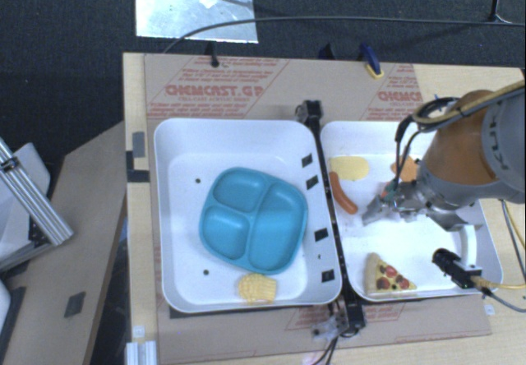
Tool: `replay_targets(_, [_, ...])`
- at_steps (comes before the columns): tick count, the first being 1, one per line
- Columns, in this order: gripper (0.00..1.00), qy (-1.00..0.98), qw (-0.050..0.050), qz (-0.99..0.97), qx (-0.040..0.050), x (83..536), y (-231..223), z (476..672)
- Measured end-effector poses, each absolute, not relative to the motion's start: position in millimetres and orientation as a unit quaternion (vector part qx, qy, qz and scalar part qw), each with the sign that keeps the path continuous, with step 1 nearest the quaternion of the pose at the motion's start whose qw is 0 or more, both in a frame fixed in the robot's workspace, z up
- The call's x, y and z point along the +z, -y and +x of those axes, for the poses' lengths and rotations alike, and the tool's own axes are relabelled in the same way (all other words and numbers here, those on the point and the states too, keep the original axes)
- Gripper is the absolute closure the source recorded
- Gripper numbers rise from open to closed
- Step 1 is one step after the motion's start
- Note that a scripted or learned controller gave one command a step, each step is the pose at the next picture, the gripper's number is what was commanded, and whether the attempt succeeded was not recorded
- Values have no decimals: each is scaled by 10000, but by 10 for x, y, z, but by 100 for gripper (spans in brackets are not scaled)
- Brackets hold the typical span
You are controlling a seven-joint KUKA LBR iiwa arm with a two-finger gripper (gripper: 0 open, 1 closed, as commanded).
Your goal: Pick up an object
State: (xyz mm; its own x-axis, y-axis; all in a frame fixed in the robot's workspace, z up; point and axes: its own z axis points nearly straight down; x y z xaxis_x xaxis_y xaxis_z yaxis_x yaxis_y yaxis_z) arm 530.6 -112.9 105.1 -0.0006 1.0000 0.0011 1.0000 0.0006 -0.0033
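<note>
Pizza slice (pixel 389 274) lies at the right bin's (pixel 493 261) near edge, a sausage (pixel 343 191) by its left wall. My pincer (pixel 380 209) hovers just right of the sausage — whether it's spread or clenched I cannot tell. Nothing lifted yet — the grasp remains.

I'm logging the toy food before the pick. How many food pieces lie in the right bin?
4 visible: a hot dog by the divider, a yellow slice above it, a pizza slice near the front, an orange piece beside the arm, which may hide more.
</note>
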Motion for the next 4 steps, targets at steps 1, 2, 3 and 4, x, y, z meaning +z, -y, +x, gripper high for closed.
replay_targets(1, [0,7072,2,-7070,-2,837,1127,5311])
replay_targets(2, [100,7075,-6,-7067,-17,958,1122,5325])
replay_targets(3, [100,7086,-20,-7056,-15,1422,1045,5329])
replay_targets(4, [100,7088,-34,-7054,-24,2068,1046,5347])
